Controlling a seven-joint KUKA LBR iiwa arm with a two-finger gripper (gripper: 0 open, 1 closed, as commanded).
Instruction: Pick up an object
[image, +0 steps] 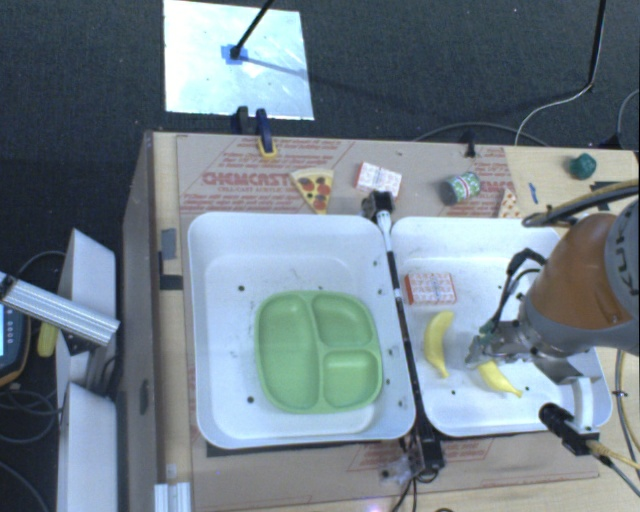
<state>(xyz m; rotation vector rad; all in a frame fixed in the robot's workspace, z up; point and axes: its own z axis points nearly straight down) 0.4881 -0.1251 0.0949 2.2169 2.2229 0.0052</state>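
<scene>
Two yellow bananas lie in the right bin (470, 232). The larger banana (437, 343) is near the bin's left wall. A smaller banana (498, 378) lies at the front, right under my gripper (487, 352). The gripper hangs low over the bin floor, just above and touching distance from the small banana; its fingertips are too dark and small to read. A small pink and white box (431, 288) lies flat further back in the same bin. Nothing shows between the fingers.
The left bin (230, 250) holds a green divided plate (319, 351). Behind the bins on the cardboard lie a pizza slice toy (313, 188), a white card (378, 179) and a small can (462, 186). The arm's orange band (580, 275) covers the right bin's right side.
</scene>
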